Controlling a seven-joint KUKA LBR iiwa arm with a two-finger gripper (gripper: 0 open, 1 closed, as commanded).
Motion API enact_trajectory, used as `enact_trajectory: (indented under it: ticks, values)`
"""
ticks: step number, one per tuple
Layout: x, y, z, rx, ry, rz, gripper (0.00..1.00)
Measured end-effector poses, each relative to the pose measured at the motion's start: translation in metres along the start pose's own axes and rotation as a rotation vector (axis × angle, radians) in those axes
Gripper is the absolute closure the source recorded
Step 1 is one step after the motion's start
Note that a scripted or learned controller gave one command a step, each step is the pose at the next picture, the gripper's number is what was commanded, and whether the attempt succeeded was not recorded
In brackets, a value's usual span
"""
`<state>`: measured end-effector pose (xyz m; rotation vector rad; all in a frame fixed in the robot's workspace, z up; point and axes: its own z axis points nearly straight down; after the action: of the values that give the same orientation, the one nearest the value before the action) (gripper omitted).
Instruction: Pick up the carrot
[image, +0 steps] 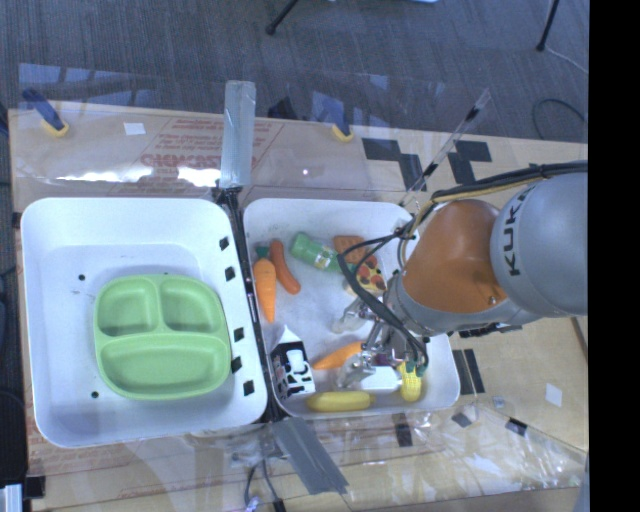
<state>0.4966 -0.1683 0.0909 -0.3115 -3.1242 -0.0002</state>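
Arm (530, 250) cut off at right edge. Gripper (375, 358) fingertips blurred among cables. Pizza slice (358, 258) partly hidden behind cable.

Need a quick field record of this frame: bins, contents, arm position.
left bin: green divided plate
right bin: carrots, green bottle, pizza slice, banana, corn, milk carton
arm: over the right bin's right side
gripper: low in right bin, beside a small carrot piece
grasp: cannot tell
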Motion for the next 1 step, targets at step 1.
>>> enact_trajectory:
  ticks: [1]
  values:
    - [0.0192,-0.0008,-0.0009,-0.001,-0.003,0.118,0.00]
